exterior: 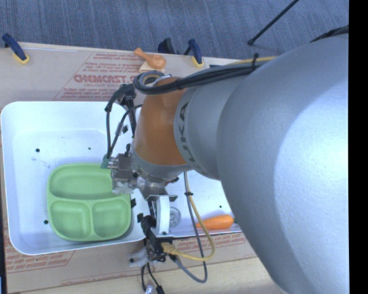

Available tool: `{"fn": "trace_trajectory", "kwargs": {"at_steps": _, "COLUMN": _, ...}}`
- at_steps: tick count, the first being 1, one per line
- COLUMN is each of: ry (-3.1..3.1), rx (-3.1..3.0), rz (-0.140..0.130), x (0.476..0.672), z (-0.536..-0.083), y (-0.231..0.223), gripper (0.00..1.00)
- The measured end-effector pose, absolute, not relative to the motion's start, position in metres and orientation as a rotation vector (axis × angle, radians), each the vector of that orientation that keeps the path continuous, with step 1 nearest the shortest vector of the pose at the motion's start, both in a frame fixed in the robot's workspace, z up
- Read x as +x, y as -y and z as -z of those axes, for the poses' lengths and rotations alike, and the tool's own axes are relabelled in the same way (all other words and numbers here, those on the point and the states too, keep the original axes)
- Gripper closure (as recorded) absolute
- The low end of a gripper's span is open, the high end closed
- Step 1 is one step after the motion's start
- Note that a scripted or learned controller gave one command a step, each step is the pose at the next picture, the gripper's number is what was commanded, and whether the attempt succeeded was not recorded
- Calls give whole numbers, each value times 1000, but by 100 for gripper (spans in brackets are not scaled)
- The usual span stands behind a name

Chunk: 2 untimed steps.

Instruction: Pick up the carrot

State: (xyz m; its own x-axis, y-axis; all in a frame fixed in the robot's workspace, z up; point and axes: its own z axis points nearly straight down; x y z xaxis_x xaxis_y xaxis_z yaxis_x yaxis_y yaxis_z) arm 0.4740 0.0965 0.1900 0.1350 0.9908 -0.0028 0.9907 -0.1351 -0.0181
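Observation:
The carrot [216, 222], orange and lying flat, rests near the front edge of the right bin [207, 196], partly crossed by a yellow cable. My gripper [141, 185] hangs below the orange wrist band over the wall between the two bins, left of the carrot and a short way from it. It is beside the right edge of a green divided plate [89, 204]. Nothing shows between its tips, and the wrist hardware hides them.
The green plate lies in the front half of the left bin [6, 139]. The big grey arm covers most of the right bin. Blue clamps [15, 48] and an orange clamp [150, 58] sit on the board's far edge.

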Motion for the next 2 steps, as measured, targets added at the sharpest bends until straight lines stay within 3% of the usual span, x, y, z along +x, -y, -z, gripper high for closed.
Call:
{"fn": "trace_trajectory", "kwargs": {"at_steps": 1, "ry": 1461, "rx": -2775, "rz": -16, "x": 497, "z": -234, "y": -79, "gripper": 100}}
{"fn": "trace_trajectory", "kwargs": {"at_steps": 2, "ry": 1783, "rx": -2582, "rz": -9, "x": 480, "z": -281, "y": -141, "gripper": 100}}
